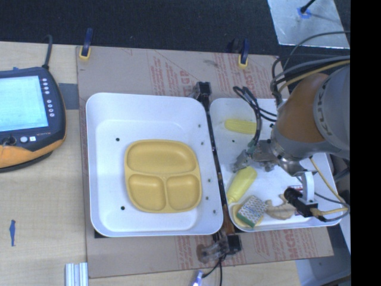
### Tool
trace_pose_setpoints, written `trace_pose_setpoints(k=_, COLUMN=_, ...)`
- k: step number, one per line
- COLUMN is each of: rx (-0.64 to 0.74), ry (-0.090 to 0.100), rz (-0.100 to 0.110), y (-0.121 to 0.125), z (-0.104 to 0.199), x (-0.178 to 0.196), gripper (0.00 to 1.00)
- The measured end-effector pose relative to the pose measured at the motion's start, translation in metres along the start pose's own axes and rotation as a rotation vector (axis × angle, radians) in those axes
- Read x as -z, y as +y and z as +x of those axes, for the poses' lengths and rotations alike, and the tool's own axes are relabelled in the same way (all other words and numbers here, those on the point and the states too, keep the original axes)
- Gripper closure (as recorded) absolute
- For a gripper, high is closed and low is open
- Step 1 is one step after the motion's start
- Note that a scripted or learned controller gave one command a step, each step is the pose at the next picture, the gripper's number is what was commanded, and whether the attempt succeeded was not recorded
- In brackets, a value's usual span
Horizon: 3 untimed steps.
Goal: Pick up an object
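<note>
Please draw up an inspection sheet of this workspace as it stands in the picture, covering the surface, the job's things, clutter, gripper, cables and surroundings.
Surface: cardboard sheet clamped on a wooden bench, bearing the left bin and right bin.
Job's things: left bin holds a yellow divided plate; right bin holds a small yellow piece, a yellow cylinder, a sponge and a tan piece.
Clutter: nothing seen.
Gripper: gripper low over the right bin, just above the yellow cylinder; finger state not discernible.
Cables: black cables loop along the arm.
Surroundings: control pendant on the bench at left; dark floor behind.
</note>
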<state>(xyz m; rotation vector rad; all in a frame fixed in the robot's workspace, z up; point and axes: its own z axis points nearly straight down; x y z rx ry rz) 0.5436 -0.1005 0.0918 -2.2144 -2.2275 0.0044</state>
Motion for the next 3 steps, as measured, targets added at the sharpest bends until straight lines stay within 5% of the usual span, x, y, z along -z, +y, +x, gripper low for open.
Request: trace_pose_setpoints(k=3, rx=-0.002, ry=0.001, rz=0.003, y=-0.013, z=0.004, x=0.000, gripper=0.00)
